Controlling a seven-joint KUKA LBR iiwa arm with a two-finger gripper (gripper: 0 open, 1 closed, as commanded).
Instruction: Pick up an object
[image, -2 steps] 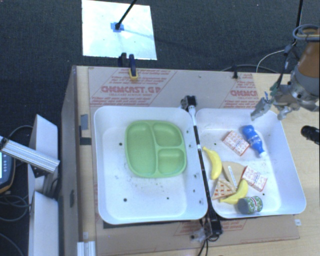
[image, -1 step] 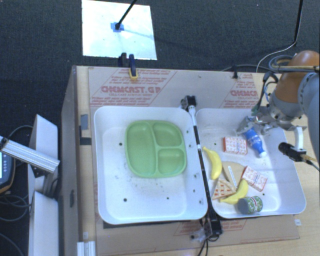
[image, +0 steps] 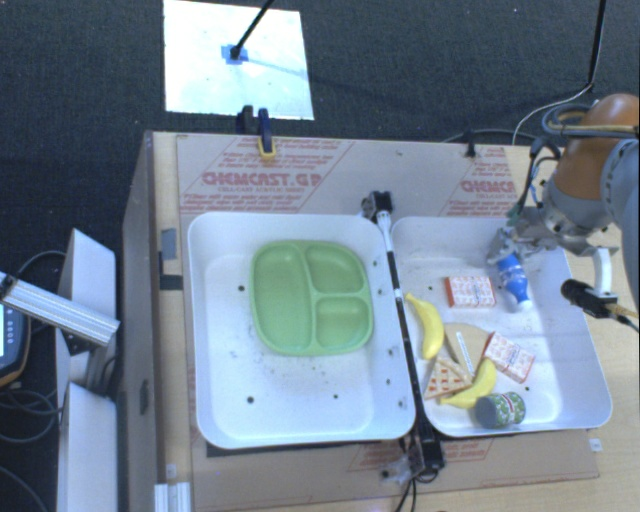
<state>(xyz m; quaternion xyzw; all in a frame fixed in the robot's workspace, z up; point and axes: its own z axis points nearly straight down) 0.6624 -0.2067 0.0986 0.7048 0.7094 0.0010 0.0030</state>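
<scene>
One blue-and-white bottle (image: 512, 279) lay in the right bin (image: 585, 375), near its far edge, and the gripper (image: 503, 248) was seen directly over its top end; finger state could not be told. The grasp step was judged under way, a firm closure and straight lift being called for next

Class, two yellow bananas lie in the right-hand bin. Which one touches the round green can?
The lower banana, curved along the bin's near edge, meets the green can. The upper banana lies apart, beside the divider between the bins.

The board (image: 300, 175) under the bins reads "CHEMCAST GP" in red; smaller print illegible.
</scene>
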